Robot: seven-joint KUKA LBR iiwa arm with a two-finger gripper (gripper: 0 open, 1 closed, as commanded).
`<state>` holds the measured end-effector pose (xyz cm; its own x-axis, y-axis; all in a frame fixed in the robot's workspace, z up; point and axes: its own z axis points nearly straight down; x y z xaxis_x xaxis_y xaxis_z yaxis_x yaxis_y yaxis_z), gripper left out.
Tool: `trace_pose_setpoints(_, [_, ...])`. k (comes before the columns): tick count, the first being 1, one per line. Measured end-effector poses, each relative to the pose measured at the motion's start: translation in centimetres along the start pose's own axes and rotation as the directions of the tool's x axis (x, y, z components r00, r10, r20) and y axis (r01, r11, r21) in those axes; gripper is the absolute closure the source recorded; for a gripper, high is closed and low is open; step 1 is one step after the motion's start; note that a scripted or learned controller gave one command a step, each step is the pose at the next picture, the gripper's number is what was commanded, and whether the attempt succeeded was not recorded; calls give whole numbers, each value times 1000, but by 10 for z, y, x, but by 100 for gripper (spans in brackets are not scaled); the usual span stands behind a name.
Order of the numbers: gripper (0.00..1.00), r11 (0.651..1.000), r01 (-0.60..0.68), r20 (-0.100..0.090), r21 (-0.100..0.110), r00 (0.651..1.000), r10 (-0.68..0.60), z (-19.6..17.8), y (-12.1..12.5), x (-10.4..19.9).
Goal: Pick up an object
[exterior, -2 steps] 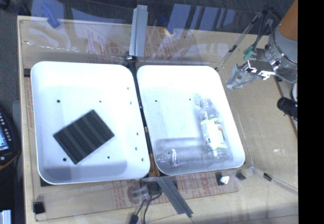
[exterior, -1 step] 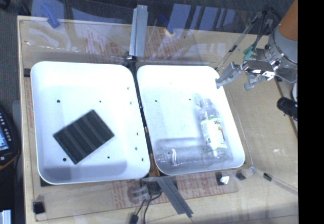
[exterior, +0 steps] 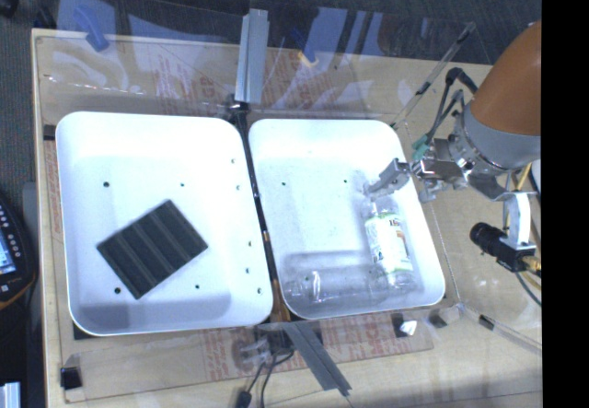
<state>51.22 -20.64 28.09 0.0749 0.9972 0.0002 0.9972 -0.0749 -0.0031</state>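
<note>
Gripper (exterior: 385, 181) hangs over right bin (exterior: 304, 144), near its right wall – fingers too small and blurred, cannot tell how far apart, nothing visibly between them. Labelled bottle (exterior: 387, 245) lies just below gripper in camera view, toward bin's front right corner, long axis running front to back. Clear bottle (exterior: 345, 285) lies along front wall, long axis left-right, touching or nearly touching first bottle. Dark ridged slab (exterior: 152, 248) rests in left bin (exterior: 138, 144), well apart. Labelled bottle nearest – likely short move toward front, then descent across its narrow width.
</note>
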Motion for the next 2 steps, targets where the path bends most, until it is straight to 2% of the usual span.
trace_pose_setpoints(1, [0, 998, 67, 0, 2, 998, -67, 47, 28, 5])
trace_pose_setpoints(2, [0, 995, 99, 0, 1, 995, -99, 96, 68, 4])
